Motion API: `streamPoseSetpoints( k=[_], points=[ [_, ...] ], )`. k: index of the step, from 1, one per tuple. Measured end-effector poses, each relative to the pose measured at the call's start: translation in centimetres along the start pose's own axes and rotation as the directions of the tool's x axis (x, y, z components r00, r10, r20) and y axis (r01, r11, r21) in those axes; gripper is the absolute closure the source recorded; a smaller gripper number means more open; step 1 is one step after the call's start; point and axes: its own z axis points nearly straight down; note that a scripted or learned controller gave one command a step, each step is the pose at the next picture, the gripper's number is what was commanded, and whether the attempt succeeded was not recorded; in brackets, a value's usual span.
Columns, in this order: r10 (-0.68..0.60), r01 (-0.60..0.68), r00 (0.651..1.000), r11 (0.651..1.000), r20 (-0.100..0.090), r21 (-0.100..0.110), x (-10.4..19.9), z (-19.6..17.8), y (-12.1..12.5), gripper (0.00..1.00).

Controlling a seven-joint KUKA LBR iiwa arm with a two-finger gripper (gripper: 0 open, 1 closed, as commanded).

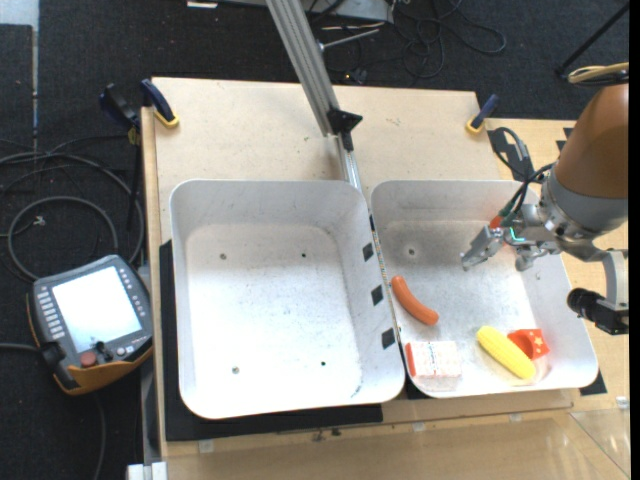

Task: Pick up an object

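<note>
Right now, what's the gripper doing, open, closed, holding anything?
Gripper: open, holding nothing, above the right bin.

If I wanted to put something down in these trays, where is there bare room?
The left bin has bare floor from wall to wall. In the right bin, the far half is bare up to the gripper. Its near edge is crowded: hot dog, white box, yellow banana, red piece.
</note>
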Motion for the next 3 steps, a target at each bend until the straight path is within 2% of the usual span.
streamPoseSetpoints(
  k=[1,2,3],
  points=[
    [0.001,-0.001,1.0,1.0,-0.001,0.006,0.5,6.3,0.1,0.0],
    [0.001,-0.001,1.0,1.0,0.001,-0.001,0.5,11.2,0.1,0.0],
    [0.002,-0.002,1.0,1.0,0.001,-0.003,0.5,10.0,0.2,1.0]
  ],
)
